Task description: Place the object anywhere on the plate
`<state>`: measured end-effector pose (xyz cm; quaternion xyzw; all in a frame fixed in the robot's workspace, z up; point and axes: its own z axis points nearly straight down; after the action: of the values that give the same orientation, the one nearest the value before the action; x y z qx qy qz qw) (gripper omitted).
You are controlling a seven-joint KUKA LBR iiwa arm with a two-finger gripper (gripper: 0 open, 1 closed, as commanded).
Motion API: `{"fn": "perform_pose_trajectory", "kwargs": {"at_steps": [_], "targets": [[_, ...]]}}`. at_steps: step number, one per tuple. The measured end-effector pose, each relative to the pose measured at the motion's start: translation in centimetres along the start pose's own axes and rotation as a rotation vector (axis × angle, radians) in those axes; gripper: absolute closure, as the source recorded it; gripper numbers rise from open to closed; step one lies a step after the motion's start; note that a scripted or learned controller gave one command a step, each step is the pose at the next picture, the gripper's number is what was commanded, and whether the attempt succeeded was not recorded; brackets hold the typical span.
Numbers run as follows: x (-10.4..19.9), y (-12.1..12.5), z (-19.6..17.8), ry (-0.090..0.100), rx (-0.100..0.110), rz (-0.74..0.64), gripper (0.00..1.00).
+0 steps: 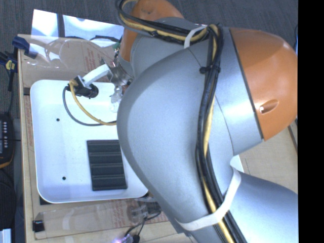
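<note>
A dark, ribbed rectangular plate (106, 164) lies flat in the near part of the left white bin (50, 151). My gripper (116, 91) hangs over the far right part of that bin, well behind the plate, and the grey arm (177, 135) covers most of it. A white bracket with a black and yellow cable (83, 87) sticks out to the gripper's left. Whether anything is in the gripper is hidden. The arm hides the right side of the bench.
A yellow and black cable loop (81, 113) hangs over the bin's far half. Clear plastic sheeting (71, 52) lies behind the bin. A black device (5, 135) sits at the left edge, and small cables (136, 221) run along the bench front.
</note>
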<state>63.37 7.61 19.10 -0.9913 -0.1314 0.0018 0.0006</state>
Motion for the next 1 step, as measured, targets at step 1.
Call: {"fn": "perform_pose_trajectory", "kwargs": {"at_steps": [1], "targets": [[2.42,-5.80,-9.50,0.002,0.001,-0.081,1.00]]}}
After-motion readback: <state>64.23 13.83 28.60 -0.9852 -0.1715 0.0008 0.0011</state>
